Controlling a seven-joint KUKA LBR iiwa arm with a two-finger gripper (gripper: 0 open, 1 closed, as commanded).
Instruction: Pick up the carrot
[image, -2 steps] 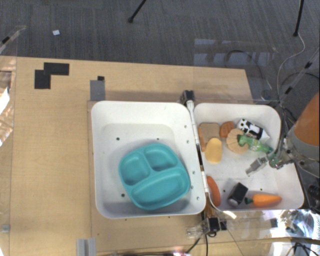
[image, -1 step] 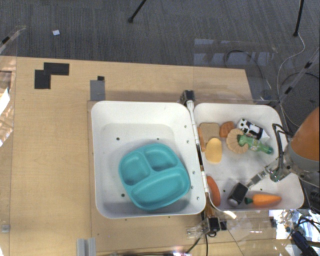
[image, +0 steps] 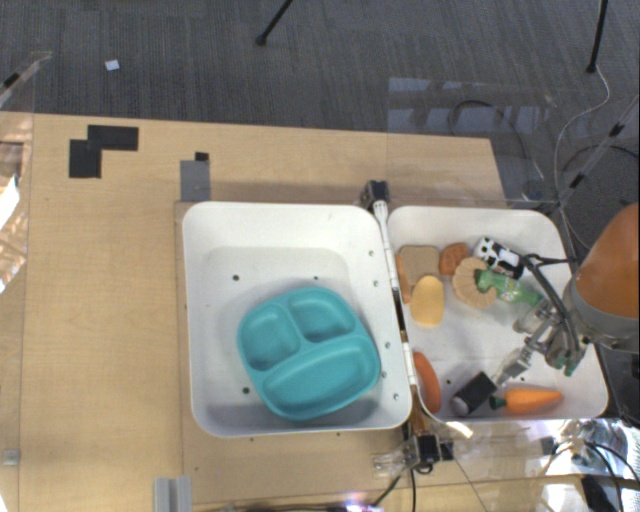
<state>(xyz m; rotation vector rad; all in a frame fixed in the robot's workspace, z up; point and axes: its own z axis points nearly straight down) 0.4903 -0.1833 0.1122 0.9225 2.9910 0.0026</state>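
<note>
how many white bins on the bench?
2, side by side. Left bin holds a teal divided plate; right bin holds the toy food, including the carrot near its lower right corner.

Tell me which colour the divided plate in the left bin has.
The divided plate is teal, a blue-green, seen best in the camera view from above.

Left bin (image: 200, 300): holds a teal divided plate (image: 308, 350), lying flat near its middle.
Right bin (image: 575, 250): crowded with toy foods.
Carrot (image: 530, 400): lies flat at the bin's near right corner, beside a dark cylinder (image: 472, 394).
Gripper (image: 530, 352): poised just above the carrot, nothing seen between its fingers.
Arm (image: 612, 270): enters from the right, orange band visible.
</note>
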